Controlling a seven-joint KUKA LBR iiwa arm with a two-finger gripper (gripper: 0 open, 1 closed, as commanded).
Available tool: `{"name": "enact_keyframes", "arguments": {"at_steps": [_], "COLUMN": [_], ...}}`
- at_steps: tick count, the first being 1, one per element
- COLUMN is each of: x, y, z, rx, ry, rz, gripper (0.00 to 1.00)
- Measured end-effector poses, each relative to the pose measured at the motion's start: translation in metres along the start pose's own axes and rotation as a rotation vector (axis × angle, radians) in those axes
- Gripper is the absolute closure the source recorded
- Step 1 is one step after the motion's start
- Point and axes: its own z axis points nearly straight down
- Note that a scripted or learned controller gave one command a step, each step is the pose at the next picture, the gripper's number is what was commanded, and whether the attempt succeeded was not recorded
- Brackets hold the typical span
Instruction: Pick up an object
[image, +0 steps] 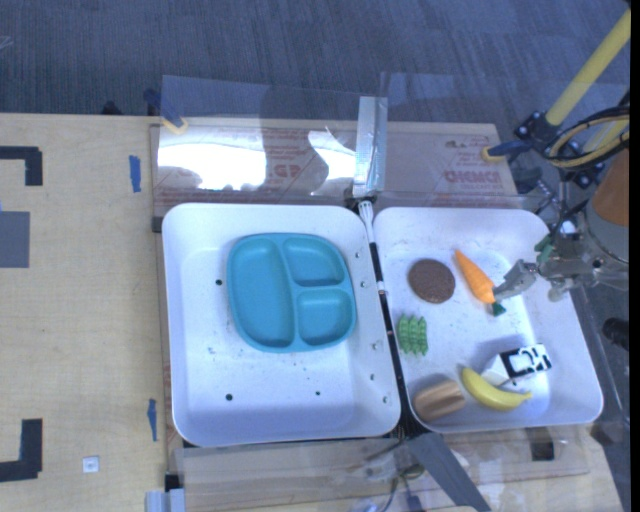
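I take the blue divided plate (292, 291) as my landmark; it lies in the left bin (190, 330), its three compartments bare. Everything I could pick sits to its right, across the ridge where the two bins meet, in the right bin (570, 400).

Closest to the plate, just past the divider and level with its lower edge, is a small green leafy toy (412, 334). Above that, level with the plate's middle, lies a round brown cookie-like disc (432, 281). Just beyond the disc, farther from the plate, is an orange carrot (478, 279), tilted, with its green end pointing down and away from the plate. Below the plate's level and to the right sit a tan bread roll (439, 398) and a yellow banana (493, 390), the banana touching or just beside the roll. A small black-and-white object (525, 361) rests just above the banana's far end.

My gripper (522, 277) hangs over the right bin's far side, well apart from the plate and right beside the carrot's green end. Its fingers (516, 278) show nothing between them; how far apart they stand I cannot tell from this angle.
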Motion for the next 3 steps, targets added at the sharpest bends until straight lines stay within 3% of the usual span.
{"name": "enact_keyframes", "arguments": {"at_steps": [1, 2, 3], "x": [-0.020, -0.023, -0.027], "y": [0.068, 0.079, 0.079], "z": [0.089, 0.094, 0.089], "rx": [-0.007, -0.007, -0.010], "ry": [0.005, 0.019, 0.005], "rz": [-0.011, 0.060, 0.058], "gripper": [0.00, 0.00, 1.00]}}
